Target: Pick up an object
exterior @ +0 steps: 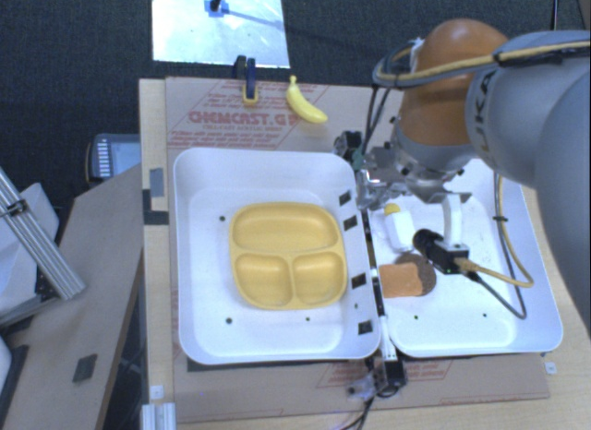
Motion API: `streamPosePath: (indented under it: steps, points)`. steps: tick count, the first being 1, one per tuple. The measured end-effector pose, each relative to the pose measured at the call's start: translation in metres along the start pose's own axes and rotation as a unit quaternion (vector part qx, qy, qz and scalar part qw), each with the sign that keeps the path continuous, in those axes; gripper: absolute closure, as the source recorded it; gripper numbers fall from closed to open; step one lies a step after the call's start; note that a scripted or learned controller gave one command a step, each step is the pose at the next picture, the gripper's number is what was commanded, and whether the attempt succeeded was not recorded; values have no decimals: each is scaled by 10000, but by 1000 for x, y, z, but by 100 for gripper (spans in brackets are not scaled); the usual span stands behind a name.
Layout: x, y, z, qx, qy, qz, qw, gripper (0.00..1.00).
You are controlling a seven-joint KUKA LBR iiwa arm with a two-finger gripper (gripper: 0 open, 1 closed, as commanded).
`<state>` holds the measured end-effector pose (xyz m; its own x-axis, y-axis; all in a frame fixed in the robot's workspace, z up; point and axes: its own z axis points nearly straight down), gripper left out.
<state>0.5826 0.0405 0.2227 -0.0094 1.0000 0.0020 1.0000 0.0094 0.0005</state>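
Dark carpet is surrounding the counter (152, 114), and a shiny metal sheet (217, 13) is lying on it beyond the far edge. On the counter, a printed cardboard sheet (231, 122) is carrying two white bins side by side.

From my remote seat I am seeing the left bin (199, 327) holding a yellow divided plate (282, 253), which is sitting flat near the middle with its three compartments facing up. Beyond the bins, a banana (305, 105) is resting on the cardboard, and a yellow and black clamp (247, 82) is gripping the far edge just beside it.

The grey arm (536, 96) is reaching in from the right, and its orange band (452, 77) is hanging over the far part of the right bin (517, 317). The tool (374, 184) is pointing down at that bin's far left corner, close to the wall dividing the two bins. I cannot tell whether the tool is wide or narrow, since the wrist is covering it, and I am seeing nothing held in it.

Just beside the tool, a small white bottle (400, 228) with a yellow end is lying on the floor of the right bin. Nearer to me, an orange block (402, 280) with a dark brown edge is lying close to the dividing wall, apart from the tool.
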Motion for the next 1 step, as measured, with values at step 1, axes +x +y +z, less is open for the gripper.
streamPosePath:
  steps: [1]
  points:
    - [56, -6, -11, -6, 0, -3, 10000, 100]
